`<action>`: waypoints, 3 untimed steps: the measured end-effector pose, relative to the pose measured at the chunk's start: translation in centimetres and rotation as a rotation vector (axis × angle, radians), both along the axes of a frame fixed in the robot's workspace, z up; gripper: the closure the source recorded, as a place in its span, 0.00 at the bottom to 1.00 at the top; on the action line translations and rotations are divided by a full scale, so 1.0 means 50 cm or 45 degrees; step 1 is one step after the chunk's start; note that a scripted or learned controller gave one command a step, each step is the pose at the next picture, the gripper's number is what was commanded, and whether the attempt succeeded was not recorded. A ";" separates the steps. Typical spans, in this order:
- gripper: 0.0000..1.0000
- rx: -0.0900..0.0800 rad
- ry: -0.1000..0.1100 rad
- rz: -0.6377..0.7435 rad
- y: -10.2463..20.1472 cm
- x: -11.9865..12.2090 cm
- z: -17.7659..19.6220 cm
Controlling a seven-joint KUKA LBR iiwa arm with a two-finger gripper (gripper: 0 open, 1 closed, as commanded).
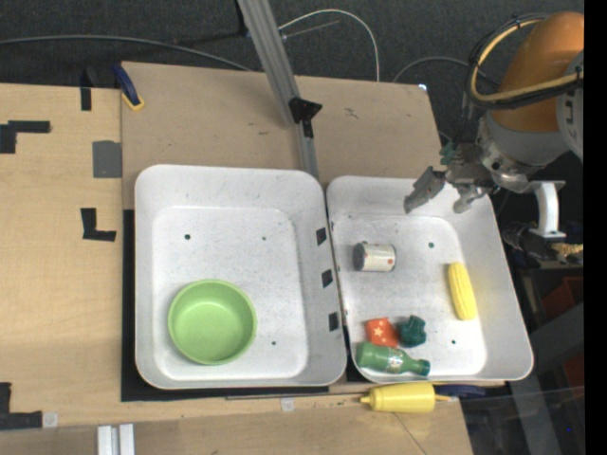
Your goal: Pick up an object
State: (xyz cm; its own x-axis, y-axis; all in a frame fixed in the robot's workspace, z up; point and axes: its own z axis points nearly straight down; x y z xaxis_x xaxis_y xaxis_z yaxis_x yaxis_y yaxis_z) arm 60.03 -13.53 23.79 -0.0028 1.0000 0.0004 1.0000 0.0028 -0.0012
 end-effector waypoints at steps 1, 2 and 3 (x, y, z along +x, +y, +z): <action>0.00 0.000 0.000 0.000 0.000 0.000 0.000; 0.00 -0.001 0.006 0.000 0.005 0.014 -0.095; 0.00 -0.001 0.009 -0.002 -0.002 0.004 -0.223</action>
